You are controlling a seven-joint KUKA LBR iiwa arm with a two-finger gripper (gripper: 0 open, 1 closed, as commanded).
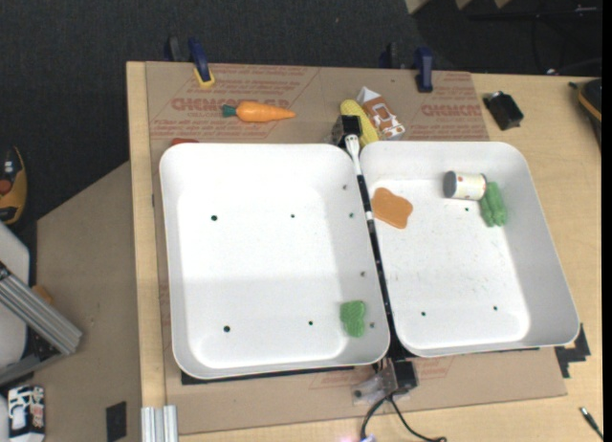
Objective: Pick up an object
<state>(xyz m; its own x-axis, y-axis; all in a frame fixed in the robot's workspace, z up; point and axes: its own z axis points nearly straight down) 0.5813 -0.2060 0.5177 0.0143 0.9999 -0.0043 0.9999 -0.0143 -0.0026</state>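
Observation:
The left bin (191, 239) holds a small green lump (354, 318) near its front right corner. In the right bin (535, 268) lie a flat orange piece (391, 209) near the left wall, a small white cylinder with a grey end (464, 185) toward the back, and a green leafy piece (493, 206) just right of the cylinder.
Behind the bins on the cardboard lie a toy carrot (256, 113), a yellow banana-like item (358, 117) and a small brown-and-white packet (382, 118). Blue clamps (199, 59) (424, 65) hold the board's back edge. A black block (503, 109) sits at the back right.

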